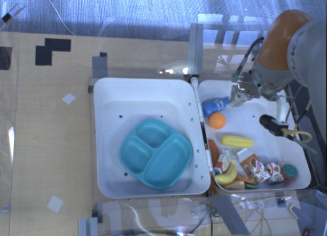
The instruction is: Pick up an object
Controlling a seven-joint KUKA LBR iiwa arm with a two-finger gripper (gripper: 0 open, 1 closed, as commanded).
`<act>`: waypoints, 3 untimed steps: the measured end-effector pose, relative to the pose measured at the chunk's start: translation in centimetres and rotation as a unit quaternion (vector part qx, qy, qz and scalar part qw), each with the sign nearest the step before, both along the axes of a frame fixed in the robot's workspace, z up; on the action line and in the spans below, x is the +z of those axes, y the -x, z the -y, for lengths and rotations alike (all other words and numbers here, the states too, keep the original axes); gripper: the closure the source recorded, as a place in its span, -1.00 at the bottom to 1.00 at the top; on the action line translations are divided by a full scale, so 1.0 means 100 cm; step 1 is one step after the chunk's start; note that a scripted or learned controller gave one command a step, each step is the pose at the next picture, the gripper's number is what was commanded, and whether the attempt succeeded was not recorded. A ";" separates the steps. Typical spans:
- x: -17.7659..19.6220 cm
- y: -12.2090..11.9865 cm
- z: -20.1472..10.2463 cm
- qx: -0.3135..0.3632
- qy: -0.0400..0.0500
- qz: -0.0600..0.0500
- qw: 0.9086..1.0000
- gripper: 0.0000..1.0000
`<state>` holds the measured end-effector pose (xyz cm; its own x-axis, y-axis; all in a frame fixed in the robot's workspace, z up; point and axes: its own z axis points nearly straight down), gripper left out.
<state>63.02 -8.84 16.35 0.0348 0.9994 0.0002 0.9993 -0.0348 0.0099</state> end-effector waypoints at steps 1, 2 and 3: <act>-0.073 0.099 0.025 -0.008 0.001 0.001 1.000 1.00; 0.038 0.137 0.039 -0.085 0.000 -0.003 0.996 1.00; 0.038 0.137 0.039 -0.085 0.000 -0.003 0.996 -1.00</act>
